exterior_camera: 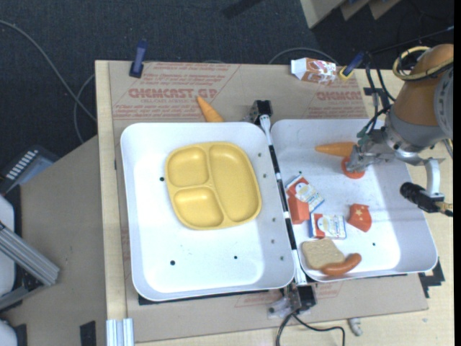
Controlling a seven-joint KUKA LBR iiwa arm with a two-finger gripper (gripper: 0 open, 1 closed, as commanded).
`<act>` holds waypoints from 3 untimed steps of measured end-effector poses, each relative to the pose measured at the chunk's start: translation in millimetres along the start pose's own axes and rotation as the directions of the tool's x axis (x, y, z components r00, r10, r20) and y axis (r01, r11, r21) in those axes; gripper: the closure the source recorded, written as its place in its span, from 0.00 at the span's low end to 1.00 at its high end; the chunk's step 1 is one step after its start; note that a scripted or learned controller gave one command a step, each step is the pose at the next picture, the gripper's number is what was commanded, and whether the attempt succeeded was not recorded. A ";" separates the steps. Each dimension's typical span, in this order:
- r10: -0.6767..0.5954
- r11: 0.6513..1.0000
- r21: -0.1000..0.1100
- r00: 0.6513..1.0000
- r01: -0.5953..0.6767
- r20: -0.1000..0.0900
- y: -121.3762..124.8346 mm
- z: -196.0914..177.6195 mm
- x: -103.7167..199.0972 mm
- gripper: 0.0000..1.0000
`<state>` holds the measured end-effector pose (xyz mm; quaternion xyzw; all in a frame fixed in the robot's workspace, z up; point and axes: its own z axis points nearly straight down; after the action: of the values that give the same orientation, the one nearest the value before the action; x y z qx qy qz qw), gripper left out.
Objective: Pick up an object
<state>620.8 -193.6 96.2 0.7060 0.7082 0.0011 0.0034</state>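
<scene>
Two white bins are sitting side by side on the desk [108, 193]. Within the right bin [403, 244], the claw [358, 159] is pressing down beside the orange carrot [335, 149], touching its thick end; whether the claw is gripping it cannot be told.

A yellow three-compartment plate [214, 184] lies in a white bin [144, 251], well to the left of the gripper [358, 161]. Beyond the gripper, a small carton [314, 69] rests on brown cardboard [173, 89]. A blue clip [137, 58] sits far to the gripper's left.
</scene>
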 end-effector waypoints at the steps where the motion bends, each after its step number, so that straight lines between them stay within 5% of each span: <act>1: 0.000 1.000 0.001 1.000 0.000 0.000 -0.2 0.2 0.0 0.00; 2: 0.004 1.000 0.008 1.000 -0.004 -0.004 -78.6 11.7 24.4 0.00; 3: 0.005 1.000 0.009 1.000 -0.005 -0.003 -129.0 11.1 -7.7 0.00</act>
<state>491.9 -201.7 84.3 0.7078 0.7064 -0.0008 -0.0009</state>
